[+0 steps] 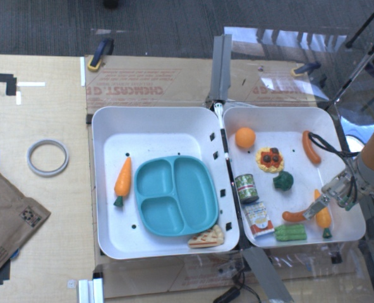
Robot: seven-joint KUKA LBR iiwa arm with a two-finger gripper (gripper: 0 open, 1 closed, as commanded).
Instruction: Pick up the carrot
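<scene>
The carrot lies in the left bin, just left of the teal divided plate; its long axis runs nearly up-down in the view, orange tip toward the far wall, green stem end toward the near wall; a waffle piece rests at the plate's near right corner; the gripper hangs well right of the plate, over a second carrot; whether it is wide or narrow I cannot tell.
</scene>
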